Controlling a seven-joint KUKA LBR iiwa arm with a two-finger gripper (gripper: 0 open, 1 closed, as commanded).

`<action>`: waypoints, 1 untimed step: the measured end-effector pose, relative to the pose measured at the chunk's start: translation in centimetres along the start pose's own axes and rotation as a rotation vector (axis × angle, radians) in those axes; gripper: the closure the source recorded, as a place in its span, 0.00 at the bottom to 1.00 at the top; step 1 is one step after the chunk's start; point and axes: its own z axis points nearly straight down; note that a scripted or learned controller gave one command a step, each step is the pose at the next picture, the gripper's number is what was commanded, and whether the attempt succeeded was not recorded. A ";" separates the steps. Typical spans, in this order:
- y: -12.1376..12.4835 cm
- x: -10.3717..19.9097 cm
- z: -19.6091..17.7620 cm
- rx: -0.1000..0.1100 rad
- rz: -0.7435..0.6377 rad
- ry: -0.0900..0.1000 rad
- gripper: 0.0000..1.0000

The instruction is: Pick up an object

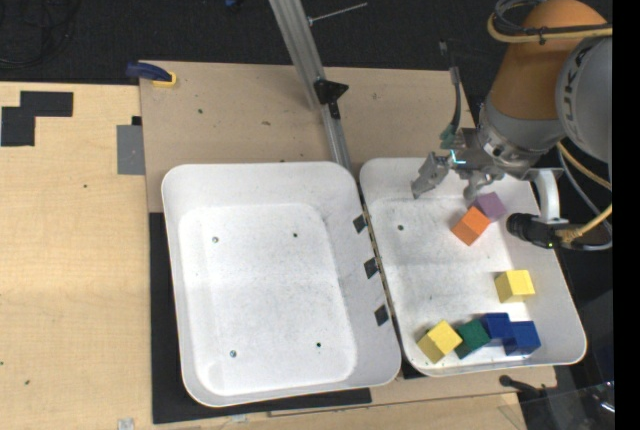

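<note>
My gripper (455, 180) hangs over the far end of the right bin (425, 268), its two fingers spread open with nothing between them. Just to its front right lie an orange block (469, 225) and a purple block (491, 206), touching each other. A yellow block (514, 285) sits alone further toward the near right. Along the bin's near edge a second yellow block (438, 341), a green block (472, 335) and a blue block (511, 333) are bunched together.
The left bin (260, 278) sits beside the right one, joined by black clips (370, 266). A slanted aluminium bar (300, 48) rises behind the bins, close to the gripper's left. A blue clamp (150, 73) is at the bench's far left corner.
</note>
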 end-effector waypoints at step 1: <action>0.1 0.0 -0.3 -0.005 0.000 -0.001 0.00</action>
